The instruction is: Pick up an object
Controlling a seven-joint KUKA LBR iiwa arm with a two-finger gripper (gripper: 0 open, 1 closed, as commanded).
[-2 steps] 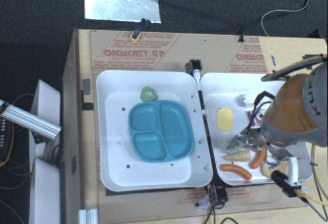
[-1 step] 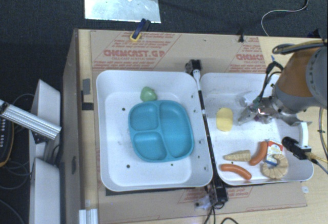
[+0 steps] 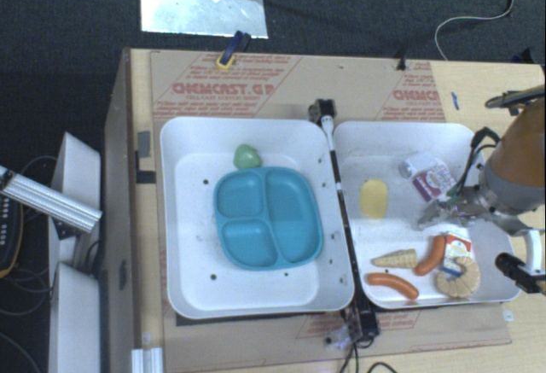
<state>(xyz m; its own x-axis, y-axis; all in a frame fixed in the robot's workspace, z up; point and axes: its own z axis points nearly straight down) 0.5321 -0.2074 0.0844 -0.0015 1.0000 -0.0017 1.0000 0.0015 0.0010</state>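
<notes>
The right bin point(image 3: 401, 136) is the crowded one, so take it as the landmark. Along its near edge lie an orange sausage point(image 3: 393, 284) and, just behind it, a pale cone-shaped piece point(image 3: 395, 259). Toward the bin's near right corner sit a second, redder sausage point(image 3: 432, 253), a small white and red packet point(image 3: 458, 245) and a round biscuit-like piece point(image 3: 456, 279), all huddled close together. At the bin's far side lies a crumpled clear wrapper with a purple patch point(image 3: 429, 176).

The yellow block point(image 3: 374, 198), soft-edged and pale, lies on the left half of that bin, near the divider, well apart from the clutter.

The gripper point(image 3: 444, 213) hangs low over the middle right of the bin, between the wrapper and the redder sausage; its fingers look spread with nothing between them.

Left of that bin, the left bin point(image 3: 192, 277) holds a blue divided plate point(image 3: 267, 218) with a small green ball point(image 3: 247, 157) just behind it. Both bins sit on a cardboard-covered desk point(image 3: 256, 85).
</notes>
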